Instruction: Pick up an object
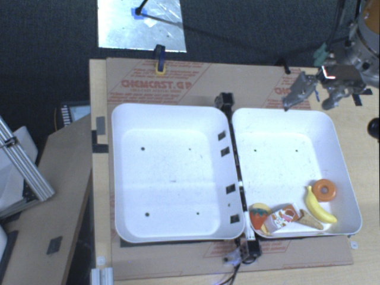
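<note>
Camera view: gripper (313, 97) poised above right bin's (338, 141) far edge, fingers spread, nothing between them. Objects huddle in bin's near right corner, well apart from gripper: banana (317, 205), orange ring (324, 189), red-white packet (281, 218), orange fruit (259, 215). Left bin (119, 159) alongside.

From my remote station, this reads as a robotics lab: two white bins (172, 171) sit on a cardboard sheet (178, 79) printed with a trade name, below and left of the claw (313, 95). An aluminium frame rail (21, 165) stands far to its left, a metal plate (141, 16) lies on dark carpet (47, 34) beyond.
</note>
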`<state>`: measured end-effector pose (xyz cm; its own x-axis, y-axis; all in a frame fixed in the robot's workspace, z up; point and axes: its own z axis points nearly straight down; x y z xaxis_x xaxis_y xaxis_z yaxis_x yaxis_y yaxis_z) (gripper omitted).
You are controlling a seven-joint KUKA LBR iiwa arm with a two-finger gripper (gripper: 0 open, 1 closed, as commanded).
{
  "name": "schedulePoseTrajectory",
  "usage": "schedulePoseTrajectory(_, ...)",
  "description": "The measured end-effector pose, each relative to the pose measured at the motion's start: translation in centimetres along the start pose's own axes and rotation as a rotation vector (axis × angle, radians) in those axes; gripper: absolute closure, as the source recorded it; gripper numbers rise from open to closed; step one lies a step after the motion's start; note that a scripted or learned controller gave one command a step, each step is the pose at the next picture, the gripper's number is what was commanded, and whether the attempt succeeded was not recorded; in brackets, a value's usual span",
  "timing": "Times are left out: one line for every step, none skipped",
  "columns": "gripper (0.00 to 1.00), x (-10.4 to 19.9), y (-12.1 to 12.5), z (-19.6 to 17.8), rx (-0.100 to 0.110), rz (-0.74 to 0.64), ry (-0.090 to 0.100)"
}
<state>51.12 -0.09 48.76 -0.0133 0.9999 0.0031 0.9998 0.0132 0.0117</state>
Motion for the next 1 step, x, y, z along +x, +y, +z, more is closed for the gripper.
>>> schedulePoseTrajectory(0.0, 6.84, -2.42, -4.68, 0.004, 0.001, 0.0)
